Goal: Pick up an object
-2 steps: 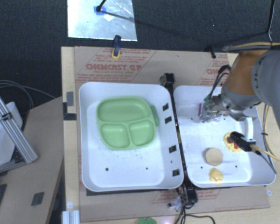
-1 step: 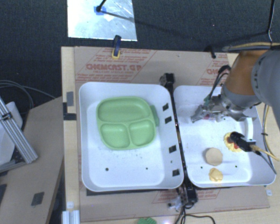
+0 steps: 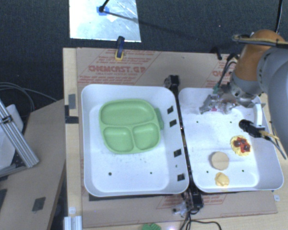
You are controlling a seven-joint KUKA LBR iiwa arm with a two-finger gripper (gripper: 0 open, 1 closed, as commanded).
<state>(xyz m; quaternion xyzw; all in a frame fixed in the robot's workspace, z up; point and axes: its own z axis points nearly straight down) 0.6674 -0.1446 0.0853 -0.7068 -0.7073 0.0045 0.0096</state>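
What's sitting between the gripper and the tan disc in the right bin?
Nothing: in the camera view, only bare white floor of the right bin lies between the gripper and the tan disc.

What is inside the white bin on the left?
A green plate with three compartments lies in the left bin. The bin floor beneath the plate is hidden.

Chunky grey arm (image 3: 281,83), smooth rounded shell, kinda matte. Fat orange band (image 3: 255,56) right above the wrist, glossy on top. Couple of thin dark cables (image 3: 225,74) strung along the wrist side. Small silvery metal gripper (image 3: 212,105) at the tip, too blurry for finer detail.
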